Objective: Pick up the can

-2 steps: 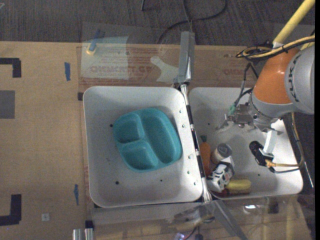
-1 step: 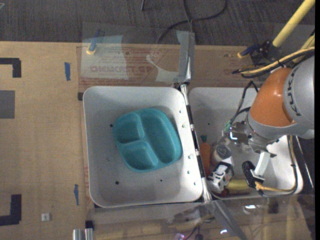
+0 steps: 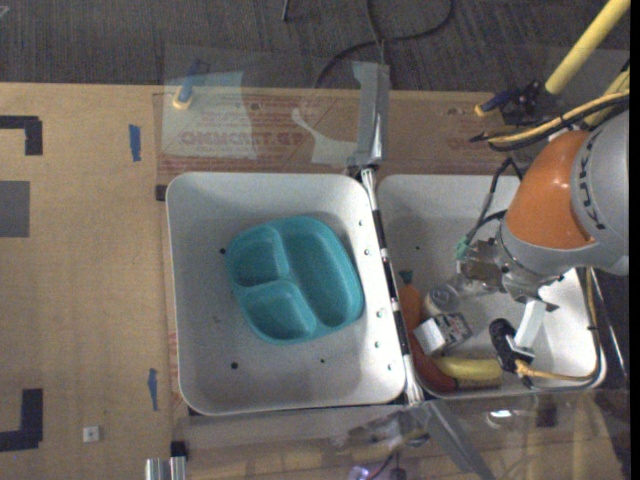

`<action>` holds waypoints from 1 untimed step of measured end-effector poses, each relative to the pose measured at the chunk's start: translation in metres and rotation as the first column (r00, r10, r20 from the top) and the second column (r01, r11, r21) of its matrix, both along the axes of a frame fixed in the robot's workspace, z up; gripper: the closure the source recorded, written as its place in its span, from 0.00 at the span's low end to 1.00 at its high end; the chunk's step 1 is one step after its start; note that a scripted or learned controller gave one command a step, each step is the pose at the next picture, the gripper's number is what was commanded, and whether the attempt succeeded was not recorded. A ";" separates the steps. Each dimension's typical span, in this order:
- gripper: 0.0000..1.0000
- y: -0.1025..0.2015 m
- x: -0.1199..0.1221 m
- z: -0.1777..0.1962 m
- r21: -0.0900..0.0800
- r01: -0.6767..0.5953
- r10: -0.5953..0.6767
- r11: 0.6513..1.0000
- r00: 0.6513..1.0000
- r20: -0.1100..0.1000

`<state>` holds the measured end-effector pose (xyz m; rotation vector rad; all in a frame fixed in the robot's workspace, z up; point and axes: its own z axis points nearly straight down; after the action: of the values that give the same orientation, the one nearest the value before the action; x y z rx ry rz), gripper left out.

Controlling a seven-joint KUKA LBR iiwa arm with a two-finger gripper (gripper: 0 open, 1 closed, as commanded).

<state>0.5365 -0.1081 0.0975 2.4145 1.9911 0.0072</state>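
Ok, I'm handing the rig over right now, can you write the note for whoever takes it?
Gripper: low in the right bin, next to the can; whether it is open or shut cannot be told.
Can: lying in the right bin near the divider, beside an orange carrot, a banana and a small black-and-white box.
Left bin: holds a teal divided plate.
Done: the arm has reached the can's area.
Left: grasp the can and lift it.

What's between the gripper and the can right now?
Nothing visible. The can lies in the right bin just to camera-left of the gripper, with no object in the gap. The banana sits nearer the camera, and the orange item lies on the can's far side.
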 end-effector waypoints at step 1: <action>1.00 -0.060 -0.057 0.075 0.006 -0.162 0.162 0.987 0.987 -0.011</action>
<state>0.4794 -0.1679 0.1729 2.2527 2.1886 -0.0005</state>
